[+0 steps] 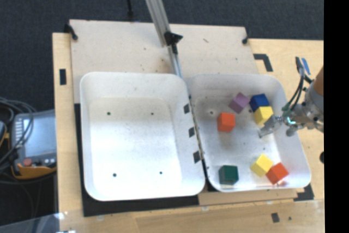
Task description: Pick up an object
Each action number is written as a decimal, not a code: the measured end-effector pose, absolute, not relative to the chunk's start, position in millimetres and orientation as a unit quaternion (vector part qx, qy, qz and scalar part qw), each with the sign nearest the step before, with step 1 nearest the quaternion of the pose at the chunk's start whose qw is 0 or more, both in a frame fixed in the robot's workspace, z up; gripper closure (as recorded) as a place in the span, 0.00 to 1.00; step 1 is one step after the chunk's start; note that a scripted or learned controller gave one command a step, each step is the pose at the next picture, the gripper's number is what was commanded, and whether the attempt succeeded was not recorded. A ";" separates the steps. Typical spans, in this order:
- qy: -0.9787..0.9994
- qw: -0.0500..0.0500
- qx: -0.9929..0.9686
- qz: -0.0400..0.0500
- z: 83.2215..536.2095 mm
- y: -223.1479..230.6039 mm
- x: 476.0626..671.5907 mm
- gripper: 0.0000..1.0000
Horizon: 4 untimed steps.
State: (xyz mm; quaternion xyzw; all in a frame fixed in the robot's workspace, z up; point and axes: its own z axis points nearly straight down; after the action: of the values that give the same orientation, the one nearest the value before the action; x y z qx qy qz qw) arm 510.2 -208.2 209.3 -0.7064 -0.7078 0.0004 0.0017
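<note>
Dark green cube [228,174] near front rim; gripper [268,127] beside yellow cube [263,114].

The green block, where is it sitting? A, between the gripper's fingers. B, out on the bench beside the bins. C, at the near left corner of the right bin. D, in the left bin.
C: the green block lies at the near left corner of the right bin, apart from the other blocks.
</note>
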 end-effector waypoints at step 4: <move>-0.706 -0.002 -0.708 0.000 98.1 -204.2 514.2 0.00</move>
State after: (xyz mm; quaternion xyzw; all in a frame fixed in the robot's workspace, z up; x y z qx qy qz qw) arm 514.2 -204.2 98.1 -0.7084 -0.7058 0.0002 -0.0020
